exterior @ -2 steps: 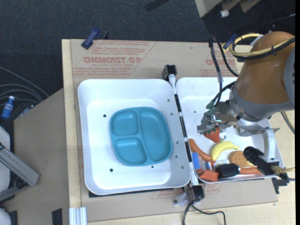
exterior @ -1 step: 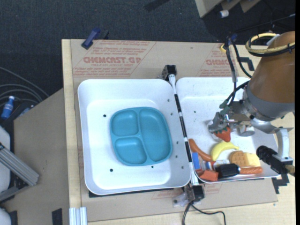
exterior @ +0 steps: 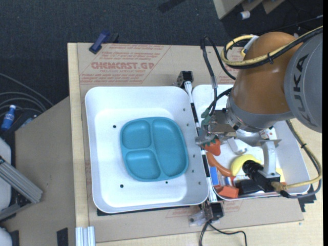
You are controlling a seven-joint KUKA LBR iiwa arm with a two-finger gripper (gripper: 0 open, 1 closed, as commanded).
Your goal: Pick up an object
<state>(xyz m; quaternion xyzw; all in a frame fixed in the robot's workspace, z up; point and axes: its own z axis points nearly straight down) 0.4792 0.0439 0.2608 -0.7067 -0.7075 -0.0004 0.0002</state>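
Pincer [exterior: 211, 133]: lowered into right bin [exterior: 293, 155], at its left wall; open or closed cannot be told, being hidden under wrist.
Orange piece [exterior: 213, 147]: seen just below pincer; contact cannot be told.
Orange curved item [exterior: 219, 165], yellow item [exterior: 239, 163], blue item [exterior: 214, 177], orange block [exterior: 229, 191]: clustered in right bin's near-left corner.
Left bin [exterior: 102, 137]: teal plate [exterior: 154, 148], divided, laid flat at centre.
Bench [exterior: 128, 60]: both bins carried side by side; blue clip [exterior: 100, 41] at far-left edge.
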